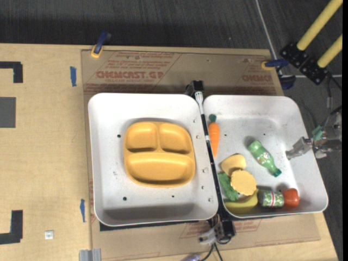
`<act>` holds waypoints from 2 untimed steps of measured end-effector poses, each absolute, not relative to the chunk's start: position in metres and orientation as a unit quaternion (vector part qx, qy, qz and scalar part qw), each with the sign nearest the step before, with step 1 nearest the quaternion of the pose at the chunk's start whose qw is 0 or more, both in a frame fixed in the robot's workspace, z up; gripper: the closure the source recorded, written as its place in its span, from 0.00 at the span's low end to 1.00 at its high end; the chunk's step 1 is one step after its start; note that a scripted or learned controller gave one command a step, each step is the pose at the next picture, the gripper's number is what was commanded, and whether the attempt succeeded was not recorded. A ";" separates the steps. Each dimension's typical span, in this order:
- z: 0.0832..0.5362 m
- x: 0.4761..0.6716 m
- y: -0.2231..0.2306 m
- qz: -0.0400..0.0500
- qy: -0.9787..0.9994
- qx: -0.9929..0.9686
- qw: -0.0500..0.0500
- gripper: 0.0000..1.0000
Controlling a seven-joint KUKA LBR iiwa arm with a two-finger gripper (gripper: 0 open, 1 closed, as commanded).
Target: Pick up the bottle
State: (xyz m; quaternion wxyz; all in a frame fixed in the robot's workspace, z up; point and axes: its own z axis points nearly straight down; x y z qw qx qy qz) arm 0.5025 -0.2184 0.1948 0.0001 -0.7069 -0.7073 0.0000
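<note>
A light green bottle lies on its side in the right bin, slanted, with its dark green cap toward the lower right. A second small bottle with a green and white label lies along that bin's near wall, beside a red tomato. My gripper hangs at the right bin's right rim, a short way to the right of the light green bottle and apart from it. Nothing shows in its grasp.
The right bin also holds a carrot by the dividing wall, a yellow wedge, a burger, a banana and a green leafy piece. A yellow divided plate sits in the left bin.
</note>
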 end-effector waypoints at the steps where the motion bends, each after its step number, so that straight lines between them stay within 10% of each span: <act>1: 0.107 0.531 -0.211 -0.006 -0.727 -0.687 -0.005 0.00; 2: 0.118 0.532 -0.213 -0.006 -0.726 -0.687 -0.009 1.00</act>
